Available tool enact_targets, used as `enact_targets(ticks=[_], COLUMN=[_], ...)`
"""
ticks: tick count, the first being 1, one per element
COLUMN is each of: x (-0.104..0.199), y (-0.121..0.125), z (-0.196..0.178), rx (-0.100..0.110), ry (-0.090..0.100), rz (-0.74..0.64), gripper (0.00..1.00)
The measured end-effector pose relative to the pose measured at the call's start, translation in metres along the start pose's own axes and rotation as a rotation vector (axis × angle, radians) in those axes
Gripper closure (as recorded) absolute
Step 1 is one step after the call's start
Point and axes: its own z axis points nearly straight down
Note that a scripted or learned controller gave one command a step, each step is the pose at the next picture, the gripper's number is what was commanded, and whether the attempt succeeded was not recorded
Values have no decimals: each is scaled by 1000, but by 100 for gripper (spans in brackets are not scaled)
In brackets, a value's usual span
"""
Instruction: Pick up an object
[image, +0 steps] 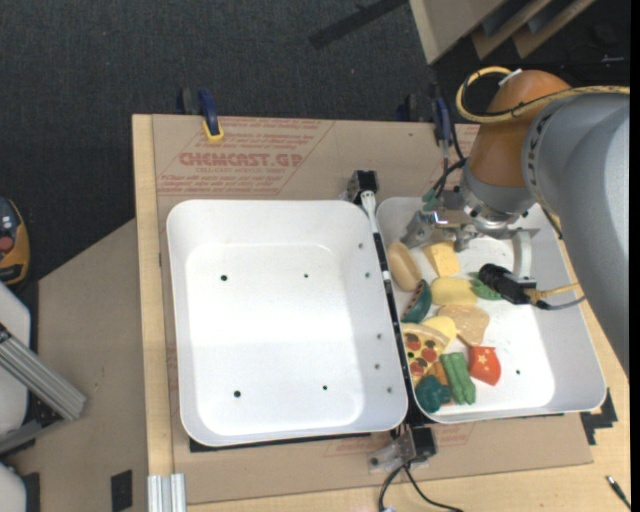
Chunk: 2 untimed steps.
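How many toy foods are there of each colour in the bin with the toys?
In the right bin, as far as the pile lets me tell:
Yellow or tan: 5, such as the bread roll
Green: 4, such as the green pepper
Red: 1, the strawberry
Total: 10

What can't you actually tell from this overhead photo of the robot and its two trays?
- Gripper fingers: hidden under the grey-and-orange arm; open or shut unknown.
- Heaped plastic toy food in the right white bin: pieces overlap, several unidentifiable.
- Right bin's far corner: covered by the arm.
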Motion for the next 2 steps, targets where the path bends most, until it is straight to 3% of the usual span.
enact_targets(ticks=[1,2], x=[0,91], y=[-1,12], z=[-11,-107], rx=[0,-7], ry=[1,7], rz=[1,-9], gripper=[100,100])
